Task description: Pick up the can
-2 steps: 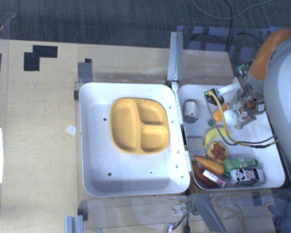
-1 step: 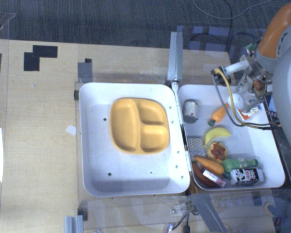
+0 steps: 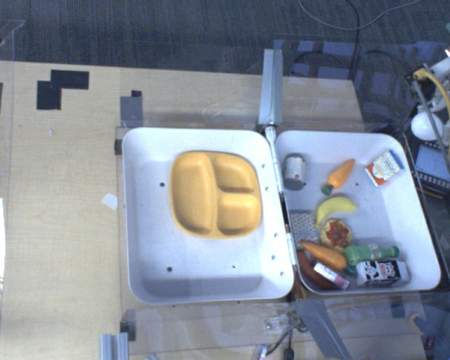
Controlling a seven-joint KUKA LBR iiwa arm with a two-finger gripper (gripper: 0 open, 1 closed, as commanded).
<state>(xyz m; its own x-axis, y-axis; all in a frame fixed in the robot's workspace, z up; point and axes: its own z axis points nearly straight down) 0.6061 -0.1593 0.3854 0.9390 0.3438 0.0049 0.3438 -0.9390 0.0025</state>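
Can (image 3: 294, 170) in right bin (image 3: 405, 201), far-left corner by the divider, clear of the carrot (image 3: 341, 173) and banana (image 3: 335, 208) beside it. Left bin (image 3: 146, 223) carries a yellow divided tray (image 3: 214, 193); a small carton (image 3: 383, 166) sits at the right bin's far side, with a cluster of items, hard to tell apart, along the near edge. End effector state: cannot tell from this view.

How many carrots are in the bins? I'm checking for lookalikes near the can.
2. One carrot lies in the right bin just right of the can; another carrot lies lower among the pile. More may be hidden there.
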